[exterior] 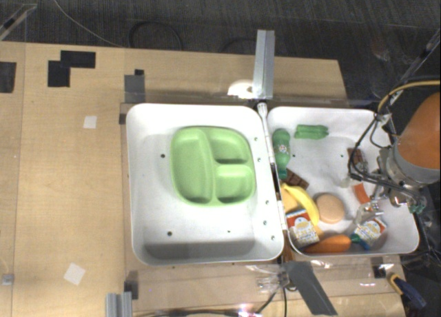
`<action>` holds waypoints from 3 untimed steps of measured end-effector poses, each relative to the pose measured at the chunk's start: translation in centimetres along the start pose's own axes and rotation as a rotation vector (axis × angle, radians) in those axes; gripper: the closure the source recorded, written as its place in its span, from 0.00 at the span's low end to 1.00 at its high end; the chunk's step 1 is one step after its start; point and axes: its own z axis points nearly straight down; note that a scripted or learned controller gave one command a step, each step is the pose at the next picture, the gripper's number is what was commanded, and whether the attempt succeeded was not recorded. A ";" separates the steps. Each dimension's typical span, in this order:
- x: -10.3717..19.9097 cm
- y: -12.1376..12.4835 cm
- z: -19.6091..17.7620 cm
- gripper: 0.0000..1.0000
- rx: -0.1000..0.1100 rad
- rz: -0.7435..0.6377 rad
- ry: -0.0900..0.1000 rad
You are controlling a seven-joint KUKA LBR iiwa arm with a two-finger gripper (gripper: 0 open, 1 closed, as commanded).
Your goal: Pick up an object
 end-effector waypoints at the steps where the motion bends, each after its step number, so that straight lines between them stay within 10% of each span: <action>1: 1.1 0.6 0.8 0.00 0.002 0.073 -0.005; 3: 2.9 0.4 0.8 0.00 0.001 0.118 -0.005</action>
